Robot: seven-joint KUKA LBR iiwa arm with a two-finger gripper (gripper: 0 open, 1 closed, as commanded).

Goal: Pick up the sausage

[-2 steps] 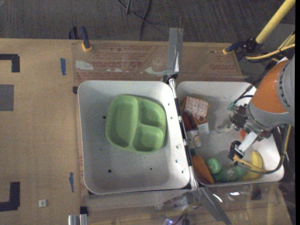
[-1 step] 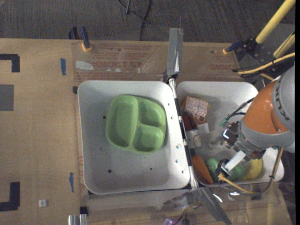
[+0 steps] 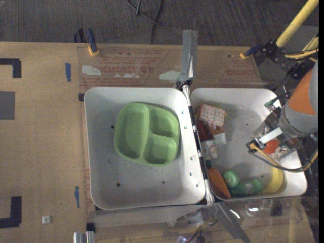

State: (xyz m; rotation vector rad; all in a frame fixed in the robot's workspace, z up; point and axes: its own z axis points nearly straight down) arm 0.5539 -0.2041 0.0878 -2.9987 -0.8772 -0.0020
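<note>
The gripper (image 3: 267,147) hovers low over the right bin (image 3: 243,105), finger state impossible to tell, with the sausage (image 3: 204,130) apparently ungrasped.

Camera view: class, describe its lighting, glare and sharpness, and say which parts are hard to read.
Camera view: soft, dim and slightly blurred; the left bin is evenly lit, the green plate casts little shadow; glare on clear plastic below the right bin; the gripper and the items along that bin's lower edge are fuzzy, so the sausage cannot be identified for certain.
</note>
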